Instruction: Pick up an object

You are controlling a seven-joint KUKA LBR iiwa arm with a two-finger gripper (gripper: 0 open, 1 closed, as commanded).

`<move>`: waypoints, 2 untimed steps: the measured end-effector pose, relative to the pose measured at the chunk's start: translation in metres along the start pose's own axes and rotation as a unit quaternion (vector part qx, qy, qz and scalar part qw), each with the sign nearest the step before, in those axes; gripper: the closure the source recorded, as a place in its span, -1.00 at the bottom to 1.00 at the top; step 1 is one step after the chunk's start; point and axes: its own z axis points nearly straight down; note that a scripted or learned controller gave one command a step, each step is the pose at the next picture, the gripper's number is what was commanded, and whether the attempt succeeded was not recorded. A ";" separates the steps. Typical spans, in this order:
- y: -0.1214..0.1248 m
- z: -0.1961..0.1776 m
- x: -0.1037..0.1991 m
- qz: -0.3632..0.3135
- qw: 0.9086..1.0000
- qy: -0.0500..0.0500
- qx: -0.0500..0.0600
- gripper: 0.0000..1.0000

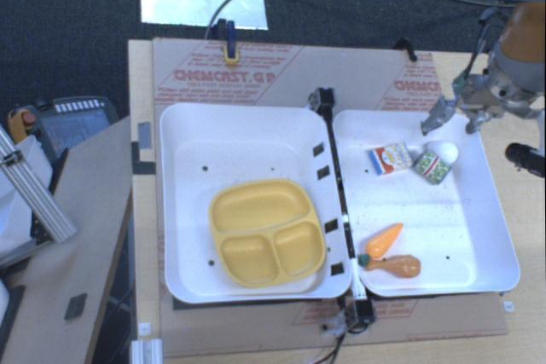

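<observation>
The gripper [454, 117] hangs with fingers apart, holding nothing, over the right bin [490, 209]'s far edge. It should drop straight onto the small bottle [435, 164], possibly touching the carton [392, 158].

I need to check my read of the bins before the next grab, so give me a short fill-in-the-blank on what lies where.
1. The yellow tray lies in the ____ bin.
2. The carrot lies in the right bin just above the ____.
3. The open gripper hangs over the right bin's ____ edge, holding nothing.
4. The small carton lies left of the ____.

Missing words: left; chicken drumstick; far; bottle
</observation>
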 end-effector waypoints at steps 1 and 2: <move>0.003 -0.008 0.001 -0.001 1.000 -0.001 -0.006 -1.00; 0.009 0.038 -0.007 -0.001 1.000 -0.001 -0.005 -1.00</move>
